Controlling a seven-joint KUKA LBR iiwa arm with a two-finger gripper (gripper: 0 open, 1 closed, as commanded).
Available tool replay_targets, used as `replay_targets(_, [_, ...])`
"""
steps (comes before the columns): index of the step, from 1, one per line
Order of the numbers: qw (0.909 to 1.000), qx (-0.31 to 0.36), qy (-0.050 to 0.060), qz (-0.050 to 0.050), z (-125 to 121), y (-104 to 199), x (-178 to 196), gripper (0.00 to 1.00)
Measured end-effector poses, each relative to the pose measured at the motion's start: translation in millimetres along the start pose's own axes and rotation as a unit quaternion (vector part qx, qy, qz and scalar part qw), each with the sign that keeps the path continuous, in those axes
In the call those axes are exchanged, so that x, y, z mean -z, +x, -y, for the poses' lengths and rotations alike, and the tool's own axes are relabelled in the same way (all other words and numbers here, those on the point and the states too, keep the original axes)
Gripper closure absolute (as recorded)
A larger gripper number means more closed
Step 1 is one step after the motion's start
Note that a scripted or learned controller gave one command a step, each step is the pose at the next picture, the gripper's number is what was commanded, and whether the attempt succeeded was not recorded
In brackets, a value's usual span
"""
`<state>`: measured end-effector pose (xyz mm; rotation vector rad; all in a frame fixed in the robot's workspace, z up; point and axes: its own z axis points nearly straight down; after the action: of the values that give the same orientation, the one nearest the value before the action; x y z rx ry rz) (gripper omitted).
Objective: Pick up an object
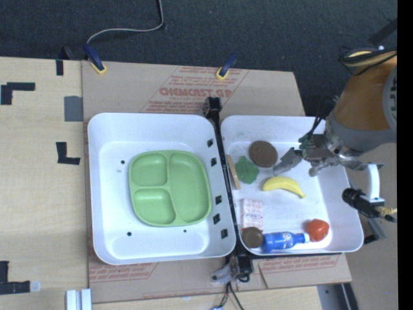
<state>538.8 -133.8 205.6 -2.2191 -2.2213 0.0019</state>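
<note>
The right bin [335,202] holds several objects. A brown round piece [262,152] lies next to a green lump [246,169], and a yellow banana [284,186] rests near the bin's middle. A red item [317,228], a blue bottle [281,241] and a second brown piece [251,236] line the front wall. My gripper [301,165] hangs over the bin's right half, just above and right of the banana. Its fingers are spread open and nothing is between them. One fingertip [282,165] points toward the brown round piece.
A green divided plate [170,188] lies in the left bin [103,173]. A pale printed packet [251,210] and a thin wooden stick [232,171] lie beside the divider between the bins. The grey arm with its orange band [364,99] reaches in from the right.
</note>
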Motion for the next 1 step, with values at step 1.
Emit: replay_targets(1, [1.0, 0.0, 0.0, 0.0, -65.3, 24.1, -40.1, 0.0])
